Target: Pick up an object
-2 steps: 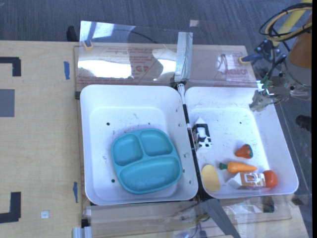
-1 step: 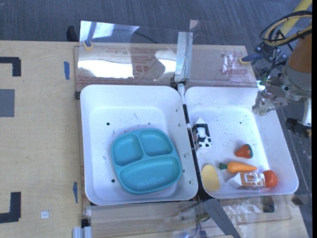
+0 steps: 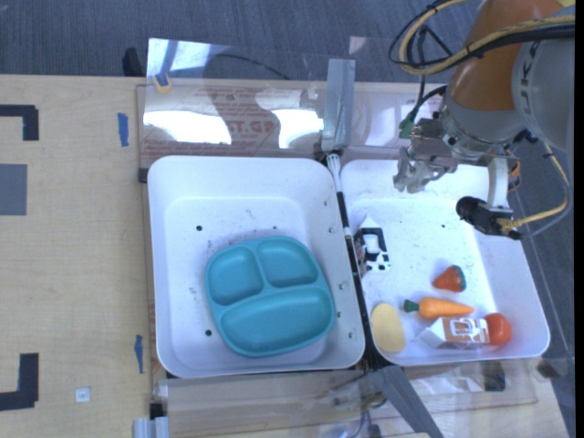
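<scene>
Camera view: gripper (image 3: 415, 177) hangs over the right bin (image 3: 534, 286), upper right of frame; I cannot tell its jaw state. Toy carrot (image 3: 445, 307) lies lower right, likely light, stiff, smooth plastic; gripping across its middle seems best.

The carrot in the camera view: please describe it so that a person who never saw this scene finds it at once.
Look in the right white bin, at its near end where the small items lie together. The carrot lies there on its side, between a pale yellow oval piece and a small carton. It alone is long, orange and tapered, with a green end.
</scene>
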`<state>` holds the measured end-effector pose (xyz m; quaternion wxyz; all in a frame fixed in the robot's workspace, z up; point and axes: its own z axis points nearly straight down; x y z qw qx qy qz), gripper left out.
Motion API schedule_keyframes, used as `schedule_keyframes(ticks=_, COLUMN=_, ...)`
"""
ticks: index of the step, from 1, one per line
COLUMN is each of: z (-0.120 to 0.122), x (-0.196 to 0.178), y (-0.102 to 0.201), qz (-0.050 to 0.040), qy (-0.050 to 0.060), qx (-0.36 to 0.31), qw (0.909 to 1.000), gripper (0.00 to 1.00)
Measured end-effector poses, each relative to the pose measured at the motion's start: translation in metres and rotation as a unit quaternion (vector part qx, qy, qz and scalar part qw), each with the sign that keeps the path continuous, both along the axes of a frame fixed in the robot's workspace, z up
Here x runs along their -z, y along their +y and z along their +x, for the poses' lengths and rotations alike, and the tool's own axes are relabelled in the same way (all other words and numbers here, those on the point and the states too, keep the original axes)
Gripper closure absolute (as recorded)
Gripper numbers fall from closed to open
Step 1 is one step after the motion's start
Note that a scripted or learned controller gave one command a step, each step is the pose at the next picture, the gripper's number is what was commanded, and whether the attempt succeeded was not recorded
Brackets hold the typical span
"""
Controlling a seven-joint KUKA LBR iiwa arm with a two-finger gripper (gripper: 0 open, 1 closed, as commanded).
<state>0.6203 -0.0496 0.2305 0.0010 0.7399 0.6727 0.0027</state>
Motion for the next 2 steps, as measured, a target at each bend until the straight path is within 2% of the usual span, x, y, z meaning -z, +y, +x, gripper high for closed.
schedule_keyframes(ticks=1, z=0.004, x=-0.030, y=-0.119, qz=-0.0034, qy=0.000, qx=-0.082, qw=0.9966, gripper=1.00)
schedule_keyframes(ticks=2, z=0.045, x=-0.115, y=-0.155, qz=-0.0027, qy=0.000, qx=0.021, qw=0.9998, gripper=1.00)
